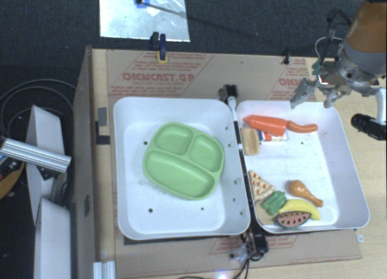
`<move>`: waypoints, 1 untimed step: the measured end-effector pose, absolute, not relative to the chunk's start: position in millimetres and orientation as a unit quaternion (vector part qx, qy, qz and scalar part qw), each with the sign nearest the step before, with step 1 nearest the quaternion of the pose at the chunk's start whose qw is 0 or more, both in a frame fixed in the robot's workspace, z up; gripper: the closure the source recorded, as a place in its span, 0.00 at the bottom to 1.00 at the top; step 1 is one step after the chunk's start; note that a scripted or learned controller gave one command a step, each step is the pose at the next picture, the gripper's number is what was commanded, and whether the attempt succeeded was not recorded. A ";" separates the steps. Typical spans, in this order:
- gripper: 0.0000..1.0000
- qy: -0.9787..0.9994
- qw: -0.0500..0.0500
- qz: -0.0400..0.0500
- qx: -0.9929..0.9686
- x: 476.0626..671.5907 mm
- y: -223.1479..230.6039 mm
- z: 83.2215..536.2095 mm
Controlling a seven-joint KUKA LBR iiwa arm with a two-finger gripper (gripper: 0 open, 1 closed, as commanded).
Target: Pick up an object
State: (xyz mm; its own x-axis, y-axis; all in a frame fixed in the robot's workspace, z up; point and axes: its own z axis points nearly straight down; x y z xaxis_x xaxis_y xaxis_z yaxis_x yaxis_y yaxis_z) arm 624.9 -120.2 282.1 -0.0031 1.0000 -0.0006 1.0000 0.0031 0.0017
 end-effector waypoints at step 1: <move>0.00 0.709 0.000 -0.001 0.705 629.7 -102.4 89.8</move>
State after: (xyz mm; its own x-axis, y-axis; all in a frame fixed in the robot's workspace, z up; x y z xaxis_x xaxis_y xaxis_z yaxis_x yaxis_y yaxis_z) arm 629.7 -102.4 89.8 -0.0047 1.0000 -0.0018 1.0000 0.0047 -0.0008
